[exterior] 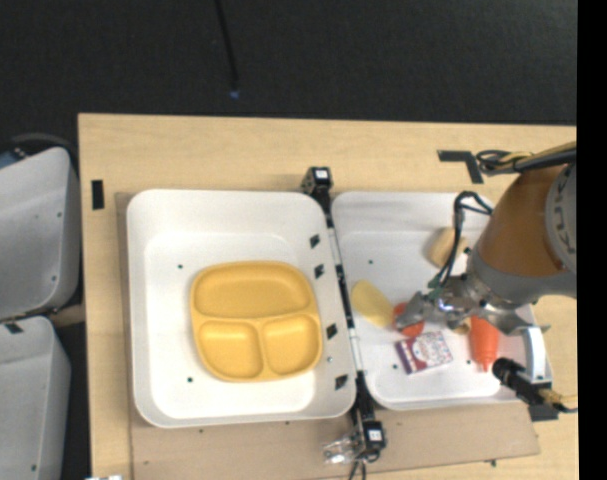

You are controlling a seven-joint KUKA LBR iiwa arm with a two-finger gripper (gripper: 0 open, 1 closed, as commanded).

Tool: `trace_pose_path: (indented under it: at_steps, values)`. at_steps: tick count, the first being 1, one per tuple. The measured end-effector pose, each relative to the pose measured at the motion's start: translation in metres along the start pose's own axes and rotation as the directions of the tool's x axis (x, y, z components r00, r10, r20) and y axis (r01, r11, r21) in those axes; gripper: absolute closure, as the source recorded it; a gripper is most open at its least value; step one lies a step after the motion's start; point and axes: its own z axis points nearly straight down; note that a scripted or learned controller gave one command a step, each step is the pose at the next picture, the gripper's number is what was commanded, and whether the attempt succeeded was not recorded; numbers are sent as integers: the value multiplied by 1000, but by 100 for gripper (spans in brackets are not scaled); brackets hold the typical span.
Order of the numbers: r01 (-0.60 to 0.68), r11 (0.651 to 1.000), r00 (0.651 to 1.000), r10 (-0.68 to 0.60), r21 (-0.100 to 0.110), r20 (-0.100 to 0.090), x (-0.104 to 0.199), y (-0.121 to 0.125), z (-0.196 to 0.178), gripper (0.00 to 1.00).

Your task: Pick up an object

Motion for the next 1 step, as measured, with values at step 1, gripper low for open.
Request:
trace_pose_path:
  at_steps: [1]
  values:
    - [-7,1000,1000,7,-8,-1,-1,2,-14,100]
